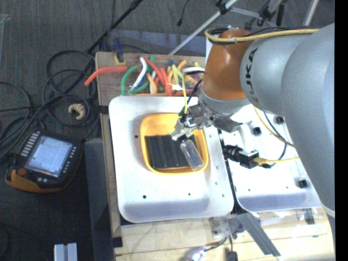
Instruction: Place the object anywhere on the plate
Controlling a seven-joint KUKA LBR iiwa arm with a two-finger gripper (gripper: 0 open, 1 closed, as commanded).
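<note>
The bottle (192, 153) lies at the plate's (149, 125) four o'clock, seemingly placed; the end effector's (186, 125) grip state is unclear.

bulky grey arm (296, 64) with orange band (231, 64), dark kuka lettering and a yellow cable

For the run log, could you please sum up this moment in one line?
tool: over yellow plate | clear object: lying on plate's right side, beside black ridged block | plate: in left bin
</note>
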